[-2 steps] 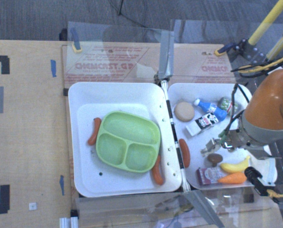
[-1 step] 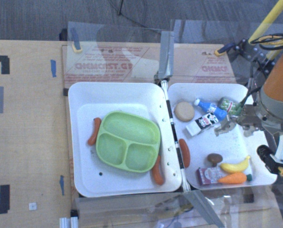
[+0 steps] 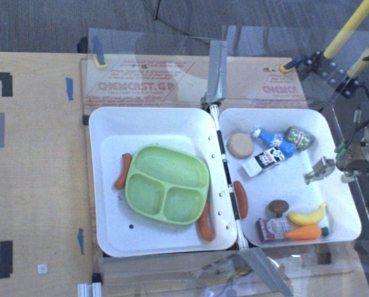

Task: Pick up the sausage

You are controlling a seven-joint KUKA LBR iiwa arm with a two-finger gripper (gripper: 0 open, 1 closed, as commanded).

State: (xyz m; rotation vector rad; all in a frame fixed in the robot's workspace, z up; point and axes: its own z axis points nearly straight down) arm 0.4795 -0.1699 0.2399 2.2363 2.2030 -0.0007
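Three orange-red sausages are in view. One sausage [image 3: 241, 199] lies along the left wall of the right bin [image 3: 342, 198]. A second sausage [image 3: 122, 170] rests in the left bin [image 3: 104, 135], just left of the green divided plate [image 3: 167, 184]. The third sausage [image 3: 205, 222] lies by the plate's lower right corner. My gripper [image 3: 332, 171] hangs over the right side of the right bin, well to the right of the nearest sausage and touching nothing I can see.
The right bin also holds a round cookie [image 3: 240, 145], a blue bottle [image 3: 275, 140], a milk carton [image 3: 264, 161], a green wrapped item [image 3: 298, 137], a brown lump [image 3: 278, 207], a banana [image 3: 308, 215], a carrot [image 3: 303, 232] and a red packet [image 3: 269, 229].
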